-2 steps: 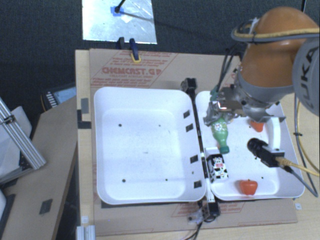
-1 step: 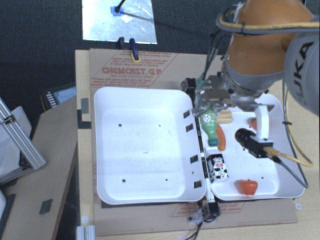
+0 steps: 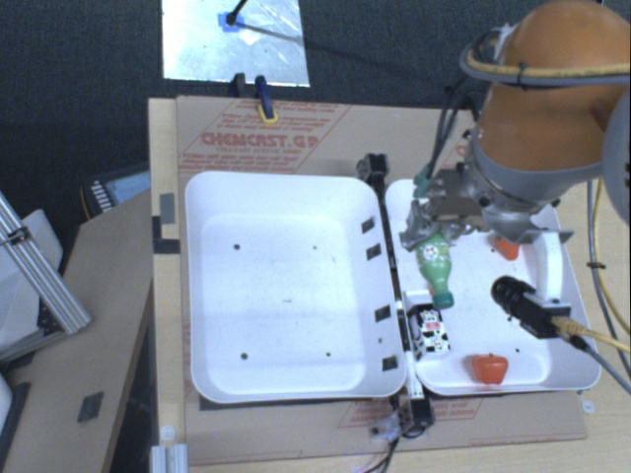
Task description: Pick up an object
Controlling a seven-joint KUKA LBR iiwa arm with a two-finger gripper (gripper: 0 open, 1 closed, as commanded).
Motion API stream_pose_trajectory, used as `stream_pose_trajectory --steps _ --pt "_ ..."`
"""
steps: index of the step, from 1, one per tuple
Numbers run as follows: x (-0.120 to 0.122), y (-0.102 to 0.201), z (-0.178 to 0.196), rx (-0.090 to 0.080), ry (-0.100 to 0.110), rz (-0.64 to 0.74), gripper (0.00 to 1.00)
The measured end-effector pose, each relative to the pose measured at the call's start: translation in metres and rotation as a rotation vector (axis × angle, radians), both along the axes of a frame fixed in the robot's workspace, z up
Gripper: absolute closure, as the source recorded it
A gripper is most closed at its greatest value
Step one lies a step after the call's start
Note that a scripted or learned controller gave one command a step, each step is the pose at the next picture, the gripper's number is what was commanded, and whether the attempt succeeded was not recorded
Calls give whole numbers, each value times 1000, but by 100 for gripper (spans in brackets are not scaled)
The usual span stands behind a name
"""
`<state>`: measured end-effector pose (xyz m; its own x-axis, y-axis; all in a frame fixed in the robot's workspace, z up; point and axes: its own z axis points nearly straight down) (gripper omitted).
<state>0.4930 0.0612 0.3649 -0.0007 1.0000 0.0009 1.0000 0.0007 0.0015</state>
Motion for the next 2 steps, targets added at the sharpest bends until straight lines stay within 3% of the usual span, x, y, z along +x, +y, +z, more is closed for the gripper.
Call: stream_pose_trajectory --steps 1,2 --pt "-6 11 31 0 -2 5 100" --pt "-6 -12 -8 -1 0 -2 100"
